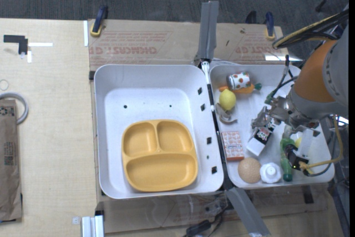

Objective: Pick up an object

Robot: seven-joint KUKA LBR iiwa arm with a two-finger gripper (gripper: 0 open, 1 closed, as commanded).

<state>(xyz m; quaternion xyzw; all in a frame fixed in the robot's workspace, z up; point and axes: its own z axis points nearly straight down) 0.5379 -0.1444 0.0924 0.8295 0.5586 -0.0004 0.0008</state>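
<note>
A brown paper bag (9, 158) lies at the far left of the pale bench (50, 119). Next comes the left bin (111, 86), which holds a yellow divided plate (160, 155) with three compartments, lying flat toward the bin's near side. A grey divider bar (208, 30) stands at the far end of the seam between the two bins. The right bin (277, 70) is crowded: along its left side sit a yellow lemon (227, 99), with a small patterned cup (239, 81) tipped on its side just behind it, and nearer the front an orange and white card box (233, 145) and a tan ball (249, 170). A white round cap (270, 172) lies just right of the ball, and a green bottle (287, 161) stands beside it. The gripper (265, 122) reaches down into the middle of this bin, over a small black and white object (259, 139) that lies just beneath it; whether its fingers are spread or closed cannot be told, and nothing is clearly seen held between them. The grey arm with its orange band (313, 72) fills the bin's right side.
</note>
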